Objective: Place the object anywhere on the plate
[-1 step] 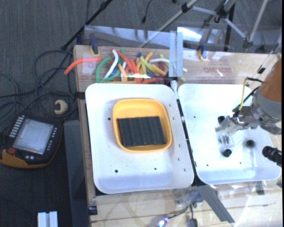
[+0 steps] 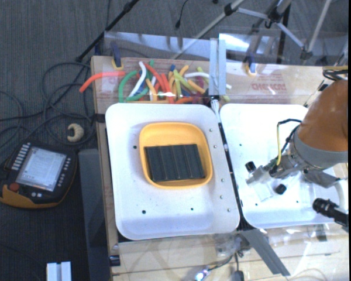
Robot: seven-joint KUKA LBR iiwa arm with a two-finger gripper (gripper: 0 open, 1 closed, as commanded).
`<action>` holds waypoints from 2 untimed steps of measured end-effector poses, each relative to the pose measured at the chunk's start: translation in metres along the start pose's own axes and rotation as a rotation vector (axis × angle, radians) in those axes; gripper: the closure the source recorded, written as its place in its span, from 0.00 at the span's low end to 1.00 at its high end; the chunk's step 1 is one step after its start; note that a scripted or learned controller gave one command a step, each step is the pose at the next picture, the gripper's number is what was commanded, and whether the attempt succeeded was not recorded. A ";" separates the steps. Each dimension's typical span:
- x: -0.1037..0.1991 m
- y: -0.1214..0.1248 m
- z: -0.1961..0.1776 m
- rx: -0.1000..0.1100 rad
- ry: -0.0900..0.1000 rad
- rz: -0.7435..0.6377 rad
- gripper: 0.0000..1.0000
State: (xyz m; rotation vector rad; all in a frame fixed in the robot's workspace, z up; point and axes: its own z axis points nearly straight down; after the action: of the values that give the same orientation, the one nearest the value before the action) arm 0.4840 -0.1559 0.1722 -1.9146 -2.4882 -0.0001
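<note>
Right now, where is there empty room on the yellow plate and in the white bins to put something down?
The yellow plate has little room: a dark ridged block fills its middle, leaving just the rim. The left bin has bare white floor in front of the plate and along its left side. The right bin is bare at the back; nearer, the gripper crowds it.

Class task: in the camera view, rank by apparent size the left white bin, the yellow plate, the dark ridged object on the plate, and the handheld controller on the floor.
1. Left white bin
2. Yellow plate
3. Dark ridged object and handheld controller: these look alike in size, and the controller lies lower, so I leave them unranked.
</note>
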 end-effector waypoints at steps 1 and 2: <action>-0.006 0.000 -0.081 -0.004 -0.004 -0.229 1.00; -0.015 -0.004 -0.056 -0.001 -0.002 -0.596 1.00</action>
State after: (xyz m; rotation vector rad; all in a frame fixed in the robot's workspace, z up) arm 0.4846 -0.1717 0.2280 -1.1008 -2.9427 -0.0013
